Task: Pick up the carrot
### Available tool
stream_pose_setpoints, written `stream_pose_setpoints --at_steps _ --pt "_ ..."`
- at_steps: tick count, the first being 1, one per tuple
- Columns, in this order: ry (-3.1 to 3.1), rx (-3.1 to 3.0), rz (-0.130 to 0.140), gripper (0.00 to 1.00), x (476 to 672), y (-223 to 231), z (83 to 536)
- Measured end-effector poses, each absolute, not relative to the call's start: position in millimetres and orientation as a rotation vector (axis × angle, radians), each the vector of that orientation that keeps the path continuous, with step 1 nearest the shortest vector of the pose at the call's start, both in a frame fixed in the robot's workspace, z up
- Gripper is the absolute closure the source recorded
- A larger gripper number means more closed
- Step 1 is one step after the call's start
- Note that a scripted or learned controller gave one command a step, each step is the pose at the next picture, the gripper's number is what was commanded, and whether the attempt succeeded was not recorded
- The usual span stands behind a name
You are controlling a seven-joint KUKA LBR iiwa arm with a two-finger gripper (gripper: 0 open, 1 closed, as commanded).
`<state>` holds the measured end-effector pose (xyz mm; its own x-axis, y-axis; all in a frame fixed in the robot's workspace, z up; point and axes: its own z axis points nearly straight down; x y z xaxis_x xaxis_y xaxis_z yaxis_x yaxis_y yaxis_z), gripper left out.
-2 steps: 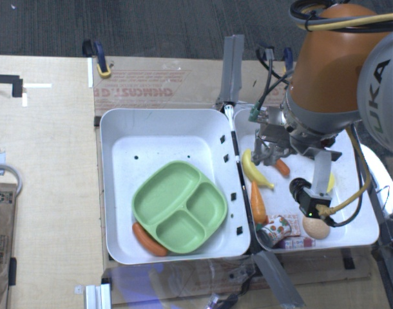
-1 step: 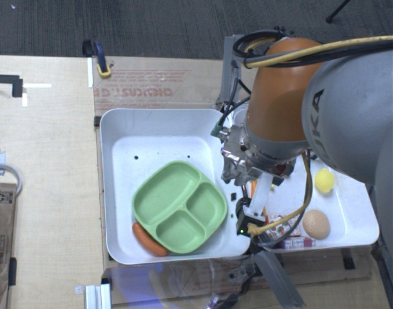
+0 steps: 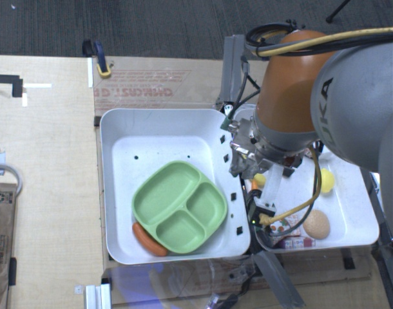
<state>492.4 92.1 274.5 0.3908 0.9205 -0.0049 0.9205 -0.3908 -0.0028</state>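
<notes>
The left bin (image 3: 113, 172) holds a green three-part plate (image 3: 179, 206); the carrot (image 3: 149, 239) lies just beside the plate's lower-left rim, near the bin's front wall; the right bin (image 3: 351, 237) holds an egg (image 3: 317, 224), a yellow piece (image 3: 326, 181) and a small packet (image 3: 293, 242) — the arm (image 3: 312, 95) hangs over this bin, hiding much of it; whether the gripper (image 3: 251, 169) is open or closed I cannot tell.

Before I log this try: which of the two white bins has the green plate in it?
The left bin: the green divided plate lies in it, with the carrot at the plate's lower-left edge. The right bin has none.
</notes>
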Motion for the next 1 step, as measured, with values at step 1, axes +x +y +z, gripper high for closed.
stream_pose_setpoints --at_steps 1 --pt "1.438 2.792 -0.010 1.00 477.1 174.8 269.1"
